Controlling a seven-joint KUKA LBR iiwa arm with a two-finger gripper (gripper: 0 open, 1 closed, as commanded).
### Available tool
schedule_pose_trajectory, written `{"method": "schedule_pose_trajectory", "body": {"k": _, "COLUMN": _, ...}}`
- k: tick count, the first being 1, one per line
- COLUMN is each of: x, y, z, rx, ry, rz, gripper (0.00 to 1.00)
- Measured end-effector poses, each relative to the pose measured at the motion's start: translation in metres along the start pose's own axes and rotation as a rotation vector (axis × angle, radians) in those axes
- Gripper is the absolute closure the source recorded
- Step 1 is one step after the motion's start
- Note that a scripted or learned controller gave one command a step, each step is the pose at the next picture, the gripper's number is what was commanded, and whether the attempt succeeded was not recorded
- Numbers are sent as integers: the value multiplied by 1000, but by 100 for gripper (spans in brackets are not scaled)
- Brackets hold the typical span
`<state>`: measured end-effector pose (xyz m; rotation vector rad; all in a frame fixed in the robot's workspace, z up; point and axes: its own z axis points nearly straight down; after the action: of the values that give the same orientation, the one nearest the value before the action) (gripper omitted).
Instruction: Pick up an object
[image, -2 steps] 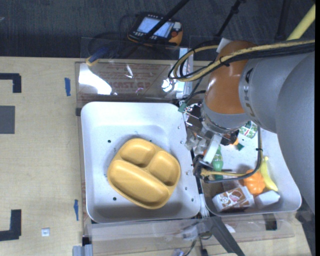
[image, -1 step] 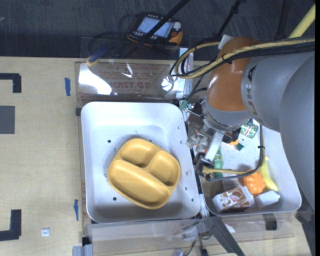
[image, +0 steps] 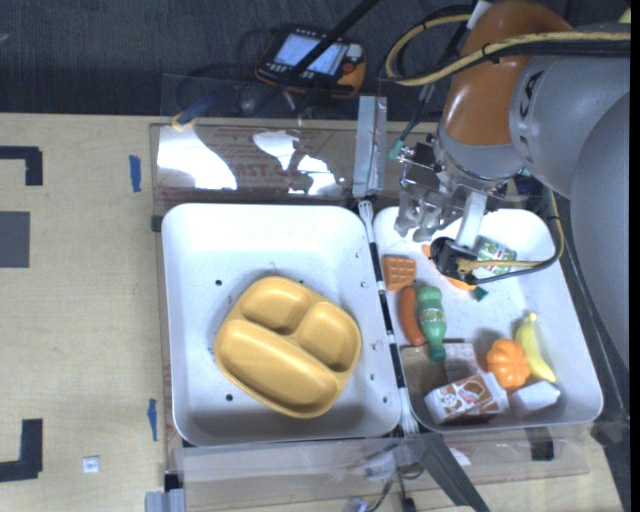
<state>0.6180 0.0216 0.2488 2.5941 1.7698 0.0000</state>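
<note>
The right bin (image: 575, 300) holds several toy foods. An orange waffle piece (image: 398, 270) lies near its left wall, with a carrot (image: 409, 314) and a green bottle (image: 432, 320) just below it. A white-and-green packet (image: 492, 256) lies at the back. Toward the front sit an orange fruit (image: 507, 362), a banana (image: 536, 347), a small printed carton (image: 466, 397) and a white block (image: 540, 397). My gripper (image: 440, 228) hangs over the bin's back left corner, above the waffle and the packet. It is open and nothing sits between its fingers.
The left bin (image: 190, 300) carries a large yellow compartment tray (image: 288, 343). A raised divider (image: 380, 300) separates the two bins. The grey arm (image: 580, 120) with its cables covers the upper right. A handheld device (image: 308, 55) lies beyond the bins.
</note>
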Motion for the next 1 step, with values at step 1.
{"method": "schedule_pose_trajectory", "body": {"k": 1, "x": 1, "y": 0, "z": -10, "rx": -3, "ry": 0, "rz": -1, "gripper": 100}}
